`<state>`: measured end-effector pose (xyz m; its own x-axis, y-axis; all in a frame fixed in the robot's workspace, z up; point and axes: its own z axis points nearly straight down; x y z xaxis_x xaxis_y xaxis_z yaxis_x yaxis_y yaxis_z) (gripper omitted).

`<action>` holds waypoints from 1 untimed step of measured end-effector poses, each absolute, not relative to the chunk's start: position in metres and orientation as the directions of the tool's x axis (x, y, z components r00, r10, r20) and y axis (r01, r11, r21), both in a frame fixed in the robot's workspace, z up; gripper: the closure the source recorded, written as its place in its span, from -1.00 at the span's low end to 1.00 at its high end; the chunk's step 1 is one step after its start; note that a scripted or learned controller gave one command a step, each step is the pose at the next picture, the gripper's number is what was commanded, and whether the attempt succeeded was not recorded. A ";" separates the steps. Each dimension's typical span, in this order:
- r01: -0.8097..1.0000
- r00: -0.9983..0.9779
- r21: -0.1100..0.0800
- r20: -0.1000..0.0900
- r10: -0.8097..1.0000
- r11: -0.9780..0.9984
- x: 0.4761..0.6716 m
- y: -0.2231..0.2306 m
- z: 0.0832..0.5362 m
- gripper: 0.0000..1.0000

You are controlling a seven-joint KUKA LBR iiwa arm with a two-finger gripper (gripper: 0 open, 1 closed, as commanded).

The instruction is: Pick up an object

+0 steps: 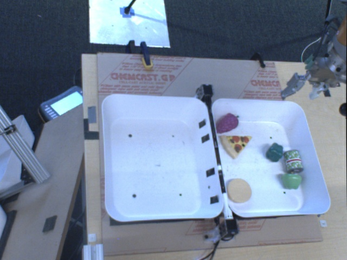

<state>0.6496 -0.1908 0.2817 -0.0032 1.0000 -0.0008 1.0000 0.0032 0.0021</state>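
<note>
Seemingly idle, the gripper [304,86] hangs in the camera view above the table beyond the back right corner of the right bin [312,140], jaws spread wide with nothing between them. Inside that bin, the small can [293,160] stands near the right wall, with a green block [291,181] touching it in front and a teal piece [274,152] just beside it, toward the divider. The can looks light, rigid and slick-sided; gripping across its round body would probably hold best.
</note>
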 end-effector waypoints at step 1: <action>1.000 -0.008 0.023 -0.005 1.000 0.008 0.669 -0.158 0.500 -1.00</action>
